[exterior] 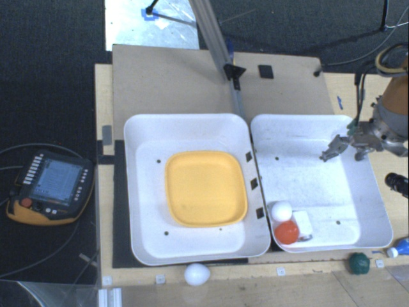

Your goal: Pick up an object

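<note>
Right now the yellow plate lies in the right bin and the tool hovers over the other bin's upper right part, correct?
Not quite. The camera view shows the yellow plate lying in the left bin, not the right one. The tool is over the upper right part of the other bin, the right bin, as you said.

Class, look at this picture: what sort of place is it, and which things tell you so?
Probably a robotics lab or test bench. A grey arm's tool hangs over two white bins, a handheld control pendant lies on the dark floor, and cables trail nearby.
</note>
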Controlling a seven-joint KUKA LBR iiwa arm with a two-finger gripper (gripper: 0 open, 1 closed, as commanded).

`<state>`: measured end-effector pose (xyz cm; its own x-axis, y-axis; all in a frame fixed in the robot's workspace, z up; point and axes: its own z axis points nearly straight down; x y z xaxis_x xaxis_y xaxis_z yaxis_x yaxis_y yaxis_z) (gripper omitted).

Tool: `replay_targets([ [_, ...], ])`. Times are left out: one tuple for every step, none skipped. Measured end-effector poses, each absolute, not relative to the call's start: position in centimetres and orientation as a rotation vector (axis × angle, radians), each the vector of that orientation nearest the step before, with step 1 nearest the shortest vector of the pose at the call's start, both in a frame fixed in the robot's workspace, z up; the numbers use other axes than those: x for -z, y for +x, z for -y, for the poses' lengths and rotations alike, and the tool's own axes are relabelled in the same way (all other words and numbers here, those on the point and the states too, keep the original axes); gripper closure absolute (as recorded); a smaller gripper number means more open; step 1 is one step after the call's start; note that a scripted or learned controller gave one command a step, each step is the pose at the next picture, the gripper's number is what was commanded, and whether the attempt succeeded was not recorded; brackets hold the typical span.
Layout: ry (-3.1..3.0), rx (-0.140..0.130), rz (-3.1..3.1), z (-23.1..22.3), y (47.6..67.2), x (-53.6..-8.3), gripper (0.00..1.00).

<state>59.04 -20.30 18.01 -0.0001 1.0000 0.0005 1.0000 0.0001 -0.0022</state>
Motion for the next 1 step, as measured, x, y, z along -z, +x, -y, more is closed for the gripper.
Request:
replay_targets([
  [-2.22, -0.003, 2.22, 20.39, 58.02, -12.48, 0.0],
])
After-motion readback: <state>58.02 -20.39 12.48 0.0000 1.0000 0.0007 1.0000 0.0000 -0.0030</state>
